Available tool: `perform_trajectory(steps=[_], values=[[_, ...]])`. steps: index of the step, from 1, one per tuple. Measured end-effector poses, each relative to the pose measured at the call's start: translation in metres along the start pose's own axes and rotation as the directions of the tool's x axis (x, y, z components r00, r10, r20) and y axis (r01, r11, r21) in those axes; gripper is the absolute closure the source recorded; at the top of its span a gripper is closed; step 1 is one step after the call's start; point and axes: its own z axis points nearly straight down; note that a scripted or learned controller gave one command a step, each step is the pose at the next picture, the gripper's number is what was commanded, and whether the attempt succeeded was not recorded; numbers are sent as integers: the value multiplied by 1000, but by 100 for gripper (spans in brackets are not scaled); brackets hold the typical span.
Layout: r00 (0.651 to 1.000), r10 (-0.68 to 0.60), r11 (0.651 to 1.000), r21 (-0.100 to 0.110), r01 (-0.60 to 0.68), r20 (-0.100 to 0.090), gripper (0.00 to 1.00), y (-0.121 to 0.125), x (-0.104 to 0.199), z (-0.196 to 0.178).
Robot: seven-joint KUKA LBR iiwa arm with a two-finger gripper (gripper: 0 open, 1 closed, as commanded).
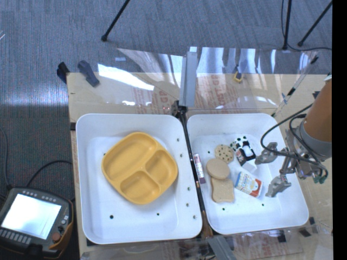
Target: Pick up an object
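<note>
In the right white bin [282,215] lie several small items: a round speckled cookie [223,153], a tan disc [218,169], a slice of toast [222,190], a white carton with red and blue print [249,184], and a black-and-white toy [243,147]. A thin pink stick [198,168] rests along the bin's left wall. My gripper [272,172] hovers at the right side of this bin with its two fingers spread, one fingertip [264,157] near the toy and the other near the carton. Nothing sits between the fingers.
The left white bin [92,221] carries a yellow divided plate [140,167]. A clear panel stands behind both bins. A teach pendant [33,219] lies on the floor at lower left. Cables loop near the arm's wrist [282,134].
</note>
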Motion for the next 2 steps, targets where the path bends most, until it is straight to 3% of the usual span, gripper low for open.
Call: perform_trajectory(steps=[1, 2], values=[[964, 266, 964, 0, -266, -1, 0, 8, -35, 110], [966, 257, 966, 0, -257, 2, 100, 11, -37, 99]])
